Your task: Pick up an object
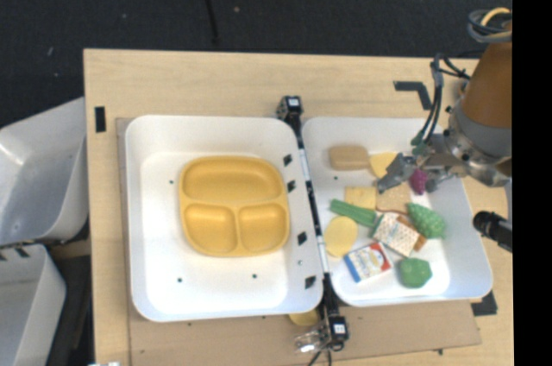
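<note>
The pincer [412, 172] is seen low over the right bin [466, 269], spread apart above a small purple object [419, 180], with nothing gripped between its fingers.

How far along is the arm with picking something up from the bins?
Done: the arm has reached over the right bin, and the gripper is low among the toys, near a small purple piece. In hand: nothing visibly held. Left: gripping and lifting an item. The tan block, green pieces and box all lie in the bin, and the yellow tray sits in the left bin.
</note>
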`<state>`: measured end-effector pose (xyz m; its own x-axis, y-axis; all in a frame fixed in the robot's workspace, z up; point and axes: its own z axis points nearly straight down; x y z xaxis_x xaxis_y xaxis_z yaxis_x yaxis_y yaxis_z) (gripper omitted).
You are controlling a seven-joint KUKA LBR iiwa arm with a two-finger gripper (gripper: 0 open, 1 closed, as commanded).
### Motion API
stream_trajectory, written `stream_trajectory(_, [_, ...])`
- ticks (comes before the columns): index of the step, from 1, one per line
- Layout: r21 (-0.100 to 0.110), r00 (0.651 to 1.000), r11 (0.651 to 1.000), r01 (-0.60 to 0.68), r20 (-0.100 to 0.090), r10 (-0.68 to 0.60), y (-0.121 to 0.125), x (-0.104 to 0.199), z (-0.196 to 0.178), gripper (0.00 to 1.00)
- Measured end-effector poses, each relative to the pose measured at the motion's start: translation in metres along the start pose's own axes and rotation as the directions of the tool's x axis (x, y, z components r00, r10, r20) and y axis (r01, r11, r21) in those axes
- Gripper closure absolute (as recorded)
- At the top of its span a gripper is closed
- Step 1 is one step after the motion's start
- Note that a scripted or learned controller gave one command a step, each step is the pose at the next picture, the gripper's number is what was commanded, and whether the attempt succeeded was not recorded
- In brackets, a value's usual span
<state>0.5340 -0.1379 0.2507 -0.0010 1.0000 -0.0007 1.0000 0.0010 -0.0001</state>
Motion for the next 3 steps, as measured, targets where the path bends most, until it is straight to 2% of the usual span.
stream_trajectory(1, [0.001, 1.000, 1.000, 0.005, -0.001, -0.005, 0.060, 0.037, 0.124, 0.00])
stream_trajectory(2, [-0.013, 1.000, 1.000, -0.001, 0.002, 0.001, 0.073, 0.020, 0.145, 0.00])
stream_trajectory(3, [0.001, 1.000, 1.000, -0.004, 0.000, 0.004, 0.022, 0.032, 0.140, 0.00])
